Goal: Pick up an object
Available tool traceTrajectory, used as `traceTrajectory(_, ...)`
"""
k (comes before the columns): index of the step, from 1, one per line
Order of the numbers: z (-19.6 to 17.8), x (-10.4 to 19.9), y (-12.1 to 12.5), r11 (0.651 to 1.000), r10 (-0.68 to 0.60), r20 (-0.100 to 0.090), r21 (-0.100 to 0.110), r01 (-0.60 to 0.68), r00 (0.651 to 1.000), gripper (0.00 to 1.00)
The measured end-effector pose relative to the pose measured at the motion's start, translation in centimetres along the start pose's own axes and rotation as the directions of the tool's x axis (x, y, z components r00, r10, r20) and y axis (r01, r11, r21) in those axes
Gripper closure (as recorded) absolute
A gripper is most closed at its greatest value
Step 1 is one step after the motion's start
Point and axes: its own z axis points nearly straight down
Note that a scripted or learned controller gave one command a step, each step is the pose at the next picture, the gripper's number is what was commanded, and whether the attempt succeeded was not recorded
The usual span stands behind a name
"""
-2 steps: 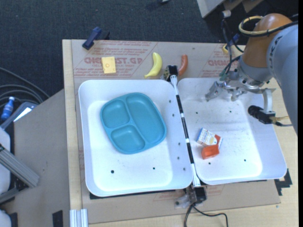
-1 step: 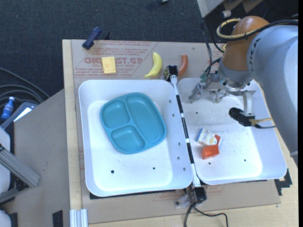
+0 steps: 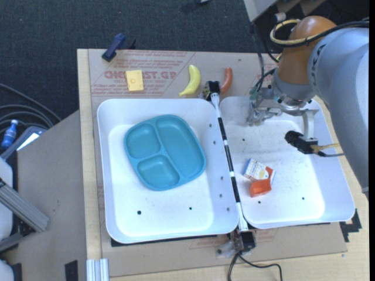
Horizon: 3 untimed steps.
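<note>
Tool at the end of the grey arm hangs low over the far corner of the right bin, close to the wall shared with the left bin. It sits over bare white floor with nothing visibly held in it. From this slanted overhead view I cannot tell whether it is released or clenched, because the wrist hides its tip.

The likeliest things to pick up lie in the same bin, nearer the camera than the tool and apart from it. They are a small white carton and, touching it on the nearer side, an orange piece. Both lie flat and loose, probably just as they fell, so the carton's angled edges may not line up with a straight downward grasp.

Across the dividing wall from the tool, a blue plate with three compartments rests tilted in the left bin. It is wide and shallow, a poor fit for a narrow grasp.

Beyond the tool, outside both bins on the bench, lie a banana and a reddish-orange stick. Both seem to be parked out of play.

My judgement is that the tool must travel toward the camera before any grasp on the carton is possible.
</note>
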Motion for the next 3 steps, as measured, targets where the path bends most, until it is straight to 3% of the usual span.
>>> traceTrajectory(1, 0.0, 0.0, 0.0, 1.0, 0.0, 0.0, 0.0, 0.0, 1.0, 0.0)
traceTrajectory(2, 1.2, 0.4, -12.1, 1.0, 0.003, 0.0, 0.002, -0.003, 1.0, 0.0)
traceTrajectory(3, 0.1, 0.4, -12.0, 1.0, 0.003, 0.0, -0.001, -0.003, 1.0, 1.0)
